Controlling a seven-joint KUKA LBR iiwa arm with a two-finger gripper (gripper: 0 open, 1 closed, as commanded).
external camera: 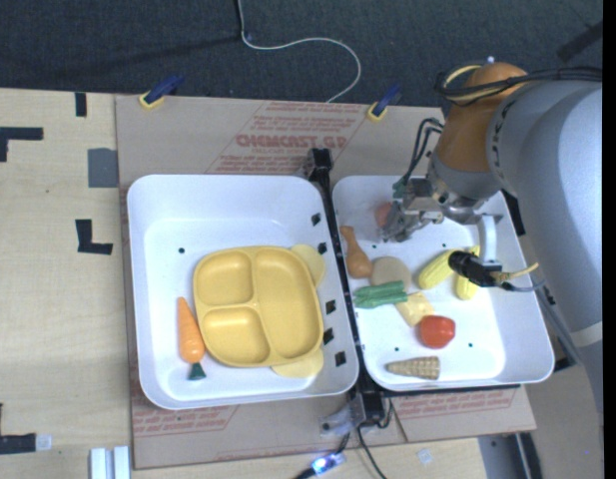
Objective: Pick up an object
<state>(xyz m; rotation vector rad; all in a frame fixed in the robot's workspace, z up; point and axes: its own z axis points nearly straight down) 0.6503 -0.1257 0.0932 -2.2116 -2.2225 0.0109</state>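
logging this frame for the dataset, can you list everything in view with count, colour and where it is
bins: 2, white, side by side on the bench
divided plate: 1, yellow, left bin
carrot: 1, orange, left bin, left of the plate
green stick-shaped piece: 1, green, right bin
tomato: 1, red, right bin
cone: 1, tan, right bin, near edge
corn: 1, yellow, right bin
cable: 1, white, dark floor beyond the bench
arm: 1, grey with orange band, from the right
gripper: 1, over right bin's far part
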